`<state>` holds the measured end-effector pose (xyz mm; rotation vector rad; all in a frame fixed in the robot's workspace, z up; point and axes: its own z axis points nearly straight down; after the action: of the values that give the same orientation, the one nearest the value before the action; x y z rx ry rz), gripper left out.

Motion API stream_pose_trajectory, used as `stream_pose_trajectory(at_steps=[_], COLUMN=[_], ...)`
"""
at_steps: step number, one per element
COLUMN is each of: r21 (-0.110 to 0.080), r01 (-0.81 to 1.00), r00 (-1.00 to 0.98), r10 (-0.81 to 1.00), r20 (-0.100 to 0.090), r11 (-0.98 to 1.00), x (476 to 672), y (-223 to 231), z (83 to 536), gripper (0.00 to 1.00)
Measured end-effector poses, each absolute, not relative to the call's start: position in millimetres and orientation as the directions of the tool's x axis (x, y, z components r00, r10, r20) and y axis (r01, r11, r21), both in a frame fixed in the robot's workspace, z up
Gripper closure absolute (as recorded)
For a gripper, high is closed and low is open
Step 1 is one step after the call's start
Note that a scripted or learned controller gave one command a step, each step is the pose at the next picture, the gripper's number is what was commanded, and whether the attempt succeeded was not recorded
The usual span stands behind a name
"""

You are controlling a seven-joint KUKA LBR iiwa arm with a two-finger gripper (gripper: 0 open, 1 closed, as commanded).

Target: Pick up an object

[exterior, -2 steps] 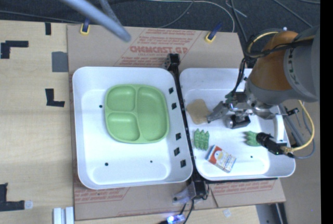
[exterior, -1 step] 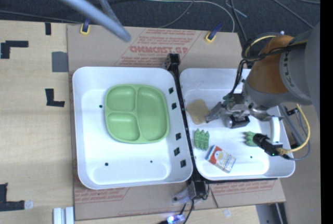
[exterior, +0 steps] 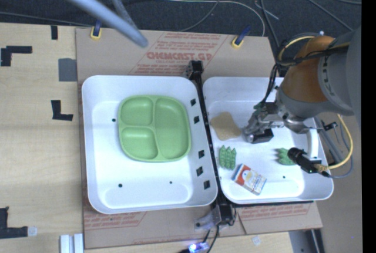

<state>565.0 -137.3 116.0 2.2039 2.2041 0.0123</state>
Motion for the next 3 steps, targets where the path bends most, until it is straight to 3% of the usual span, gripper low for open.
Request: stream_pose_trajectory(at_steps=[1, 2, 3], r21=[0.003, 0.005, 0.002], r01=[1.0, 1.0, 1.0], r00=[0.0, -0.001, -0.001], r10=[1.0, 1.0, 1.0], r20=[-0.001, -0.002, -0.001], r11=[0.0, 0.001, 0.001], x=[559.7, 555.3, 556.1], y=[-145, -146, -146], z=[165, 227, 255], gripper=[1.0, 1.0, 1.0])
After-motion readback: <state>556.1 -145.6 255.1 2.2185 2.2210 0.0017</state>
